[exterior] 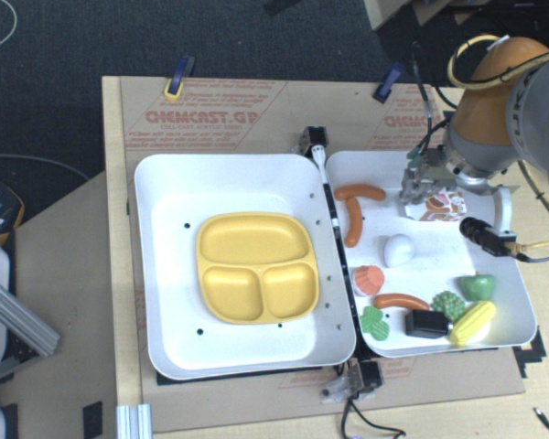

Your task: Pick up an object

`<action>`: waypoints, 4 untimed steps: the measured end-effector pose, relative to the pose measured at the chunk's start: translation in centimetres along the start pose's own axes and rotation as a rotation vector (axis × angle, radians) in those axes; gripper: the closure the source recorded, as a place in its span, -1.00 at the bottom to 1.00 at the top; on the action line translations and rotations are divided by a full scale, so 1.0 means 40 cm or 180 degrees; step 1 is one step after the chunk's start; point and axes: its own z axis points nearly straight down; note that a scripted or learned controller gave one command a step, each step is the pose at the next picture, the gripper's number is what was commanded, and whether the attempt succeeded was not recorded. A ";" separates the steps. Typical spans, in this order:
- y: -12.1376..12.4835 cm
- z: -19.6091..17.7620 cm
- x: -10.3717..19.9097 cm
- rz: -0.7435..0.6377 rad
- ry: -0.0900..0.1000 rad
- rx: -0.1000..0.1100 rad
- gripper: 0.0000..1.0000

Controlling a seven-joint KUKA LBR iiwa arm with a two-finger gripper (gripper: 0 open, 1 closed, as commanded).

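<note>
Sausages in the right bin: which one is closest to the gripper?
The top sausage, lying crosswise at the bin's far end, left of the gripper. The bent one sits below it; the third lies near the front.

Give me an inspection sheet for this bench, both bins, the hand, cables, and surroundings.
Surface: left bin and right bin side by side on a board.
Job's things: sausages, white egg, corn, broccoli, black block in the right bin.
Clutter: yellow divided tray in the left bin.
Grippers: hand low over the right bin's far end.
Cables: black and yellow leads on the arm.
Surroundings: dark carpet.
</note>
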 end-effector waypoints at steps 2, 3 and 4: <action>0.029 -0.279 -0.022 -0.0006 0.0028 0.0055 1.00; -0.043 -0.307 0.097 -0.0016 0.0043 0.0084 1.00; -0.116 -0.325 0.218 -0.0018 0.0045 0.0088 1.00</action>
